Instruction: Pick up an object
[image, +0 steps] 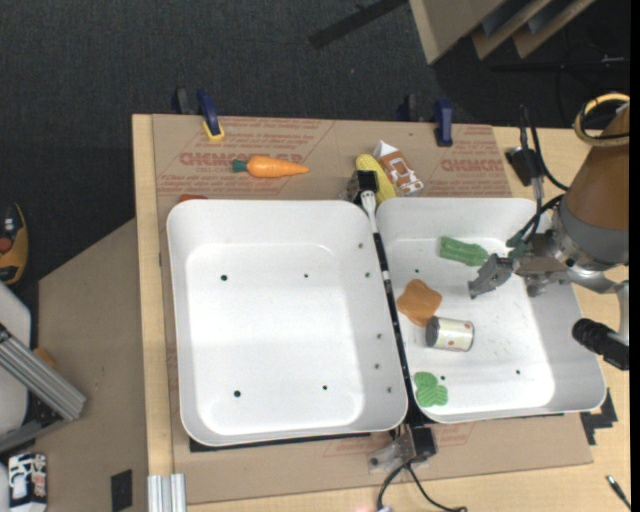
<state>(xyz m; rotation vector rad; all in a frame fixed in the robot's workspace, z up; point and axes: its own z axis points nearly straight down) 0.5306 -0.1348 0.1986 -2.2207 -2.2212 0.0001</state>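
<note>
Across the bench (150, 300) sit the two bins, and the right bin (530, 395) serves as landmark. Left bin (270, 320) lies touching its left wall. Arm (600, 200) comes in over its right rim, and the gripper (484, 280) hangs above its upper middle, fingers spread a little with nothing between them.

Inside the right bin: a green block (462, 250) near the top, just up-left of the gripper; an orange piece (418, 300) by the left wall; a small can (450, 334) on its side below that; a green bit (431, 389) at the bottom-left corner. Beyond its top rim lie a carrot (272, 168) and a yellow packet (385, 175).

Likely trouble: the gripper stands between block and can, so a straight descent may close on bare floor. The can, being round, could roll from the fingers.
</note>
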